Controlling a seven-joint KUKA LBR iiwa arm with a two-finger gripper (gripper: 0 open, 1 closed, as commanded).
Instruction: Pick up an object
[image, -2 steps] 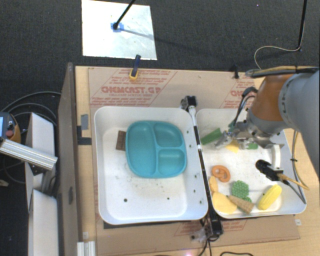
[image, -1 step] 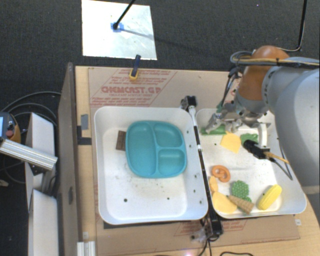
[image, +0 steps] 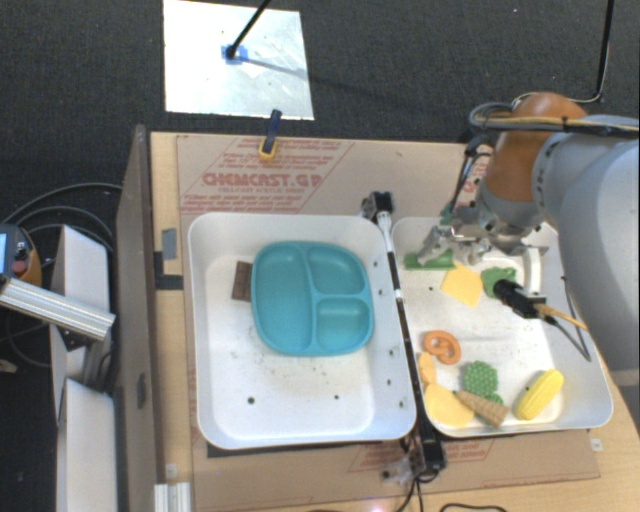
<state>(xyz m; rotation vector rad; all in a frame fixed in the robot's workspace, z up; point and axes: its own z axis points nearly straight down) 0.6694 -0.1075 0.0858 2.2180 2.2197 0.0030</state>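
On a cardboard-covered tabletop (image: 300, 170), 2 shallow white plastic bins sit side by side. The left bin (image: 215, 330) carries a smooth teal plate (image: 310, 298) moulded into 3 compartments, with a small flat brown rectangle (image: 242, 281) touching its left rim. In the right bin (image: 575, 370), toy food is scattered. At the far left corner lies a flat green piece (image: 428, 259), its long axis running roughly left to right. The gripper (image: 458, 238) hangs low just to that piece's right and slightly farther back, close enough that contact cannot be ruled out; whether it is wide or narrow cannot be told from this slant. A matte yellow wedge (image: 463, 287) lies just on the near side of the gripper, and a leafy green shape (image: 497, 274) sits beside the wedge to the right. Toward the near edge are an orange pretzel (image: 441, 346), a knobbly green lump (image: 480, 378), a tan waffle cone (image: 482, 407) and a ribbed yellow corn cob (image: 538, 393), all well apart from the gripper. The grey arm (image: 580, 190) reaches in from the right. The green piece looks the likeliest pick: thin and flat, it probably needs a grip across its short side.
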